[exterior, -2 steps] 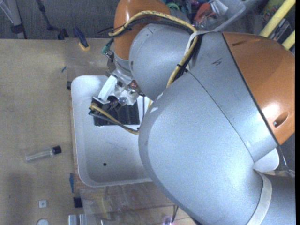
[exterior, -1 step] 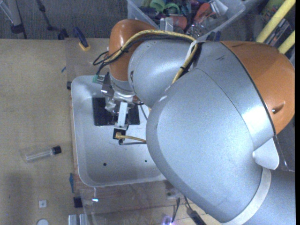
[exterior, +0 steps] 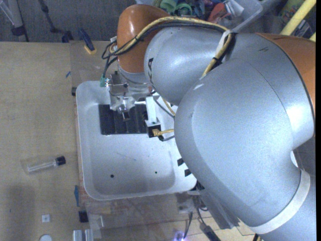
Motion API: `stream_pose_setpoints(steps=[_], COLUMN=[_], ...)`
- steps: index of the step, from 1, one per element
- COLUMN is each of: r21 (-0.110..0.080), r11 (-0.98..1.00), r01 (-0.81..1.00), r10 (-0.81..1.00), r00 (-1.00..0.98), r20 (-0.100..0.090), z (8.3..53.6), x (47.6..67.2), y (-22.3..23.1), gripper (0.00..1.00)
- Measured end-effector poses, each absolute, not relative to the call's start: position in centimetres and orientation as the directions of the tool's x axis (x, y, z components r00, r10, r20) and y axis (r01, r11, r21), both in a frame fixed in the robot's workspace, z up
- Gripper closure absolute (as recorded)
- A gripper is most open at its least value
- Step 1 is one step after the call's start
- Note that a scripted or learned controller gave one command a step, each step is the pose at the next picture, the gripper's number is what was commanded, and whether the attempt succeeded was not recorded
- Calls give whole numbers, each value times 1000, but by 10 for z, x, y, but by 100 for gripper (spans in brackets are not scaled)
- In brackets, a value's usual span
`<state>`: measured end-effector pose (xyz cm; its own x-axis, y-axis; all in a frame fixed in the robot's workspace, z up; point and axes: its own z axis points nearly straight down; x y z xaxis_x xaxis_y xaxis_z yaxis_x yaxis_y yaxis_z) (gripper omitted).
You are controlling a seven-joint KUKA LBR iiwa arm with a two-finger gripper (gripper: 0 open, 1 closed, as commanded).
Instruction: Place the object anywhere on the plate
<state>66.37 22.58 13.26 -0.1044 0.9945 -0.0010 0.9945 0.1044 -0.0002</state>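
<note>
Here the gripper [exterior: 123, 106] hangs over a dark plate [exterior: 114, 120]; no legible writing.

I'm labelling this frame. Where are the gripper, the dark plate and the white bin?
gripper [exterior: 124, 109]: camera view, between its fingertips.
dark plate [exterior: 111, 124]: camera view, bare left part.
white bin [exterior: 83, 149]: camera view, left rim.

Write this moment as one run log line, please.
arm: over white bin | gripper: low above black plate | object: not identifiable | clear vial: on bench, left of bin
</note>
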Motion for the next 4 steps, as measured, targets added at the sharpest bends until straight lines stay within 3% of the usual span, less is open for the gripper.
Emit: stream_pose_setpoints(steps=[1, 2, 3, 4], r21=[-4, 4, 0, 4], r11=[369, 702, 873, 999], r01=[930, 712, 488, 37], r10=[930, 712, 488, 37], r00=[-369, -702, -873, -999], r20=[0, -3, 0, -7], z=[135, 166, 227, 288], x=[637, 667, 623, 622], y=[215, 211, 211, 226], gripper=[100, 100, 100, 100])
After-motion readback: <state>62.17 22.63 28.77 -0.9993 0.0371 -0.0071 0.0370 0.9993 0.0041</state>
